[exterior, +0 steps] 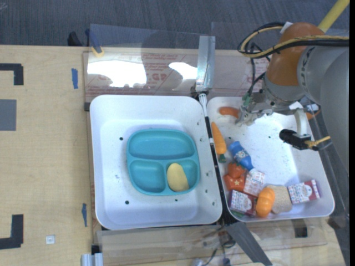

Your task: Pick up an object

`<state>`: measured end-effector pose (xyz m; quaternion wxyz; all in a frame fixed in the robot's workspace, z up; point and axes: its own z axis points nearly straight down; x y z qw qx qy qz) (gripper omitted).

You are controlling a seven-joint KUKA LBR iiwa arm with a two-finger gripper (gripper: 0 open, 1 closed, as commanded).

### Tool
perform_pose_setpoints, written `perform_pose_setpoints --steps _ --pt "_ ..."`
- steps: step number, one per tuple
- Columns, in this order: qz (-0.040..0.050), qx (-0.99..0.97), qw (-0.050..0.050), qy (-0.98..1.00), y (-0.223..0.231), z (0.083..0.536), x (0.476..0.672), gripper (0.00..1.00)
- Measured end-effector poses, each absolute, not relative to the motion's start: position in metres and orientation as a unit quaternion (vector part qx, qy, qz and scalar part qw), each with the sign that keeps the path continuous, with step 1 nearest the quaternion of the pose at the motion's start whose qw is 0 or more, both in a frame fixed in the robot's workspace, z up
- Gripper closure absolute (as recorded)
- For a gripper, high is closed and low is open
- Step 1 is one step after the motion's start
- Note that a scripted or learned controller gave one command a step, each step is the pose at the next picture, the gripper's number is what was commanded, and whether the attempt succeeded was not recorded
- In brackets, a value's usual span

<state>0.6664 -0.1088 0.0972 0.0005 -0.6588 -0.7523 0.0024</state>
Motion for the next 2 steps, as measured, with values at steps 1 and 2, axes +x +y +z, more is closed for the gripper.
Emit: perform_pose_setpoints --steps 1,2 --pt "-0.0011 -0.707 -0.001 -0.707 -0.095 0.087 0.637 1.00" --pt "0.0051 -0.772 0.004 -0.636 -0.094 0.086 0.664 1.00"
